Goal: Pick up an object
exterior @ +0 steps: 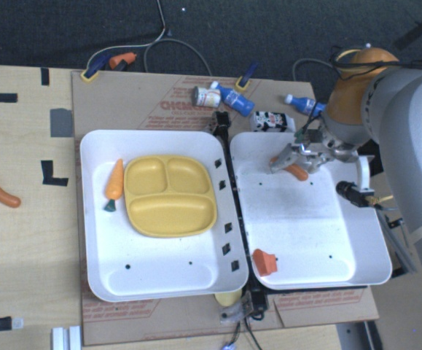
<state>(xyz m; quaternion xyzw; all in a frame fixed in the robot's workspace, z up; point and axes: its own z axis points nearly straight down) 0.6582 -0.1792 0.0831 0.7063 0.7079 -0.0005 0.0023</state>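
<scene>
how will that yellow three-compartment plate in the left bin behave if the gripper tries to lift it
The yellow three-compartment plate looks like rigid moulded plastic, so probably stiff and light. It is broad and lies flat in the left white bin, so a two-finger pinch likely needs its rim, and it may tilt.

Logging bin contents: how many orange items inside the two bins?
3: a carrot in the left bin beside the yellow tray, an orange block at the right bin's near-left corner, an orange piece at the gripper. Arm may hide more.

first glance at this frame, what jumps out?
The yellow divided plate in the left bin, with a toy carrot lying along its left side. In the right bin, the gripper sits near the far wall right beside a small orange object, and an orange block lies at the near-left corner.
</scene>
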